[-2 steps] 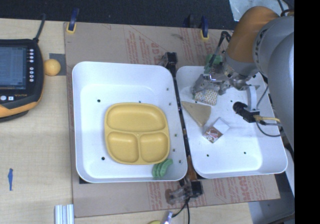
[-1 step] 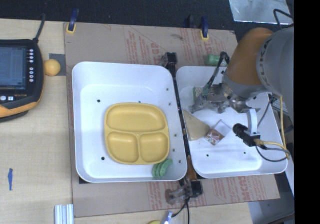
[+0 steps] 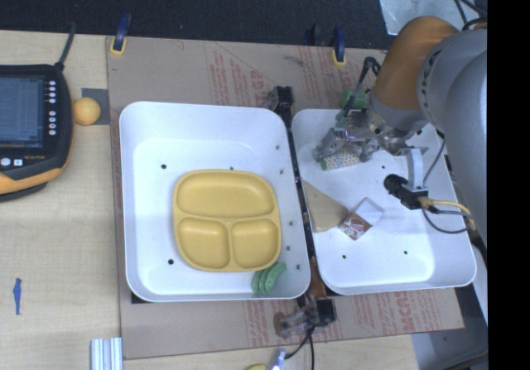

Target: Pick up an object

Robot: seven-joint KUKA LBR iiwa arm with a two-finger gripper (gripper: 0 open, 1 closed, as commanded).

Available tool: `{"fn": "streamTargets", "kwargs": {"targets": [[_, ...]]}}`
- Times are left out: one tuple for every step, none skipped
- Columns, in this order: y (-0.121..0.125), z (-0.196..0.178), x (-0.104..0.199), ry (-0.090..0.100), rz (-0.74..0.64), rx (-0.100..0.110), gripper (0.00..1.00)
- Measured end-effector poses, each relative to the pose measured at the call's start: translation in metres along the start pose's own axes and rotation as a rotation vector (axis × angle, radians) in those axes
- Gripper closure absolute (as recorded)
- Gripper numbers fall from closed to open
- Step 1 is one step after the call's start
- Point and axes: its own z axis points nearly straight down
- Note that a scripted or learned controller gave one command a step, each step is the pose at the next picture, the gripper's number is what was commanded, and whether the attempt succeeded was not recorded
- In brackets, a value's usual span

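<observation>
Speckled object (image 3: 340, 159) lies near the back of the right bin (image 3: 431, 273), just under the gripper (image 3: 352, 141), lowered as if for a grasp, though its grip state cannot be told.

The arm (image 3: 447, 87) covers the far right corner of the right bin (image 3: 389, 273), and its own bulk is cut off by the view's right side. The hand (image 3: 348, 143) is a blur of metal low over a small speckled object (image 3: 339, 160); whether they touch cannot be told. At the worktop's left edge a handheld control pendant (image 3: 29, 132) is cropped. A green object (image 3: 268, 279) at the left bin's near right corner is perhaps a toy, too small to name.
</observation>
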Motion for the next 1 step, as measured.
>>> {"fn": "streamTargets", "kwargs": {"targets": [[0.0001,-0.0103,-0.0002,0.0,-0.002,0.001,1.0]]}}
